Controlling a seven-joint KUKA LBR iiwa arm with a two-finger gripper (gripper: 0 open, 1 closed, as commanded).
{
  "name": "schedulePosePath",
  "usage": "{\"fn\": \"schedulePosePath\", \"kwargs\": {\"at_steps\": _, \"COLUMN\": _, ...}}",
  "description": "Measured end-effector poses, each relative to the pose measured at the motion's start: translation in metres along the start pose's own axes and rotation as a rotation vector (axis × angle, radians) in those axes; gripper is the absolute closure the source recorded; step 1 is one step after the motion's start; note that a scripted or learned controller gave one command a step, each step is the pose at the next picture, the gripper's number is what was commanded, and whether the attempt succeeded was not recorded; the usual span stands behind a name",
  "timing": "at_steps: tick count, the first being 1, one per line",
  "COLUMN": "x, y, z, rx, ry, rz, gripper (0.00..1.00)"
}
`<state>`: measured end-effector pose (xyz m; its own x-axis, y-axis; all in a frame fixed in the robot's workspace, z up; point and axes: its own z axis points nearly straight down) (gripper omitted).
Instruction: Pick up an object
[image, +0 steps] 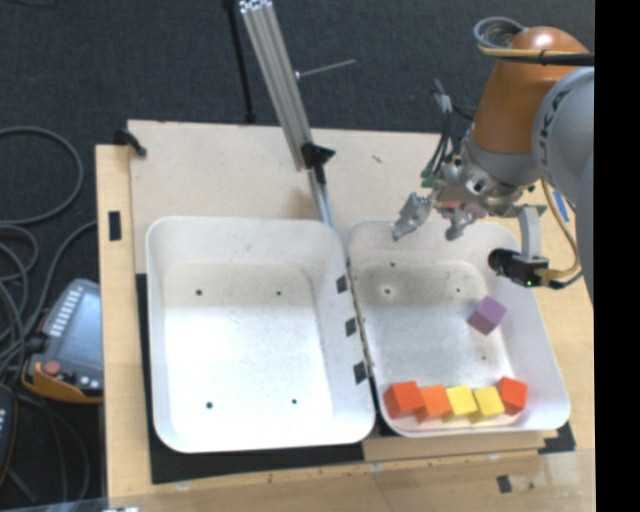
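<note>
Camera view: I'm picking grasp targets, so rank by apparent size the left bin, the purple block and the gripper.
1. left bin, by far the largest.
2. gripper.
3. purple block, smallest, though the gripper sits higher, so nearer the camera.

A small purple block (487, 315) lies alone on the floor of the right bin (400, 300), toward its right side, turned a little askew. Along the near wall of that bin five blocks sit in a row, touching: an orange block (403, 397) at the left, another orange block (434, 402), two yellow blocks (461, 401) (487, 401), and an orange-red block (512, 393) at the right end.
</note>
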<state>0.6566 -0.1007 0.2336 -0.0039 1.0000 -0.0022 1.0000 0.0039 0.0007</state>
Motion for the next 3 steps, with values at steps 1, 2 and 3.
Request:
{"fn": "schedulePosePath", "kwargs": {"at_steps": 1, "x": -0.064, "y": -0.044, "z": 0.059, "rx": 0.007, "ry": 0.000, "rz": 0.010, "gripper": 0.00}}
{"fn": "schedulePosePath", "kwargs": {"at_steps": 2, "x": -0.034, "y": -0.061, "z": 0.042, "rx": 0.000, "ry": 0.003, "rz": 0.001, "gripper": 0.00}}
{"fn": "schedulePosePath", "kwargs": {"at_steps": 3, "x": -0.101, "y": -0.077, "z": 0.110, "rx": -0.022, "ry": -0.009, "rz": 0.000, "gripper": 0.00}}
